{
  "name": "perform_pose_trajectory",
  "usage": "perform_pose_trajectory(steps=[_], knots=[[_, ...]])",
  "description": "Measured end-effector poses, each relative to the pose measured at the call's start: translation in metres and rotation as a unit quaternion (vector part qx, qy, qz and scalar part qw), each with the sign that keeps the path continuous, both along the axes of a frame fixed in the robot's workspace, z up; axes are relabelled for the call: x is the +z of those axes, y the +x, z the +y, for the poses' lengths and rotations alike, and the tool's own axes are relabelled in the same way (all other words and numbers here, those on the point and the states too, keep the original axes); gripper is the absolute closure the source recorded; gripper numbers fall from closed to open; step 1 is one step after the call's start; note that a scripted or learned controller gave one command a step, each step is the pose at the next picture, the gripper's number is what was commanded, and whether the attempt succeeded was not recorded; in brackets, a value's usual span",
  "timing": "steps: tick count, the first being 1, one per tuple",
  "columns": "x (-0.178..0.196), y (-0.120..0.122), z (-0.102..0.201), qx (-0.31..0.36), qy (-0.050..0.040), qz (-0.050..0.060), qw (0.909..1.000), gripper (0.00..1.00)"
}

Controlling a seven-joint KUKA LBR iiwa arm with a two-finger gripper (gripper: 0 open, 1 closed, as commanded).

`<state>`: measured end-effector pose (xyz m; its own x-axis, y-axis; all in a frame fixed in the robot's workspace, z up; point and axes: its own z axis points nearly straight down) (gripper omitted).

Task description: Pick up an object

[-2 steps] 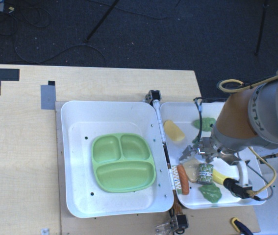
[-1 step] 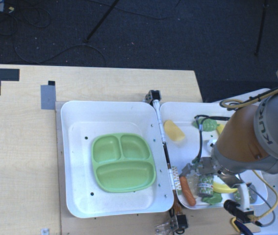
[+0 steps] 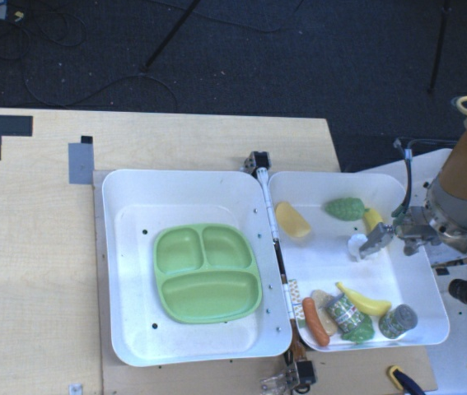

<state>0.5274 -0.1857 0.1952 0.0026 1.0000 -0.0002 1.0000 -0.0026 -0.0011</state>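
Note:
My gripper [image 3: 371, 243] hangs low over the middle right of the right bin [image 3: 418, 282], reaching in from the right edge. Just up and left of it lie a green leafy toy [image 3: 345, 208] and a small yellow piece [image 3: 371, 218]. A yellow wedge [image 3: 292, 220] rests near the bin's left wall. Along the front of the bin sit a banana [image 3: 363, 300], an orange carrot [image 3: 315, 322], a green patterned can [image 3: 348, 315] and a grey round object [image 3: 398, 321]. I see nothing clearly held by the gripper.
The left bin [image 3: 126, 220] holds a green divided plate [image 3: 208, 271]. A metal clamp strip [image 3: 268, 220] joins the two bins. The wooden bench [image 3: 27, 262] extends to the left, with dark floor and cables behind it.

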Motion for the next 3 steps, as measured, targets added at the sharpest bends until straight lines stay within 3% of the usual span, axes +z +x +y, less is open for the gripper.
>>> perform_pose_trajectory(steps=[1, 2, 3], knots=[[-0.061, -0.051, 0.042, 0.0, 0.0012, 0.002, 1.0, 0.0], [-0.098, -0.052, 0.085, 0.001, 0.0007, 0.001, 1.0, 0.0], [-0.079, 0.001, 0.045, 0.002, 0.0003, 0.001, 1.0, 0.0]])
